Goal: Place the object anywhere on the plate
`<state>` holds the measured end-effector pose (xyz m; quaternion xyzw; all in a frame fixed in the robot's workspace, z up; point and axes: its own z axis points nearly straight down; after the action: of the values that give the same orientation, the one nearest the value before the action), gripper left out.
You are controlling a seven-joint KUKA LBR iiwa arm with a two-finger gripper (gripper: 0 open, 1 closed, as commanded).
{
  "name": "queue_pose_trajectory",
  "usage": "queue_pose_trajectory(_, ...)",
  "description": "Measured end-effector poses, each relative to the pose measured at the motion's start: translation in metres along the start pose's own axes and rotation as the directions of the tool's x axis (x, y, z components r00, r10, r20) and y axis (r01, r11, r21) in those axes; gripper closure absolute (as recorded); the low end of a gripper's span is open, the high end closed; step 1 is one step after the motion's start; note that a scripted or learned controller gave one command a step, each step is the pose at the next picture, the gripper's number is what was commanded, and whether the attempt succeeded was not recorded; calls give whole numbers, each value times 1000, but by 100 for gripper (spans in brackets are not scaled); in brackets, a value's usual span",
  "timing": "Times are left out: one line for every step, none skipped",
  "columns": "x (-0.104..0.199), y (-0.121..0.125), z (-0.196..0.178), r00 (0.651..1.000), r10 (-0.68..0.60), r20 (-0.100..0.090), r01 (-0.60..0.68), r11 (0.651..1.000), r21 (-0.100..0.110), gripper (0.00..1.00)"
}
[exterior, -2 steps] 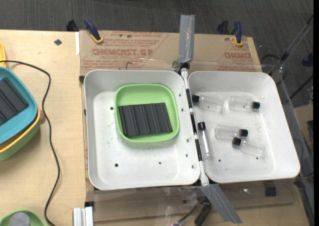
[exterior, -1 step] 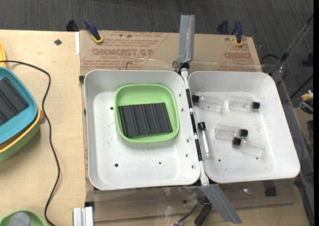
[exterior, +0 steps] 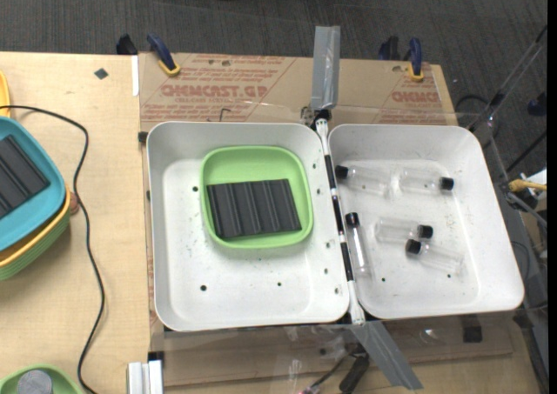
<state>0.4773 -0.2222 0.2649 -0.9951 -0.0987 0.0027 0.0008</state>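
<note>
A rounded-square green plastic plate (exterior: 255, 198) carrying a ribbed dark grey slab (exterior: 257, 208) sits in the glossy white left bin (exterior: 174, 279) on the table, while clear plastic black-capped tubes (exterior: 393, 180) lie scattered in the right bin (exterior: 487, 288), one (exterior: 355, 244) along its left edge.

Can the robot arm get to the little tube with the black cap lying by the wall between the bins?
Probably, but awkwardly. Nothing covers the capped tube, so it is open from above. It lies right against the inner wall of the right bin, which leaves little room for fingers on that side.
</note>
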Motion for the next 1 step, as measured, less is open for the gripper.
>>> queue_pose_trajectory(0,0,0,1000,0,0,0,1000,0,0)
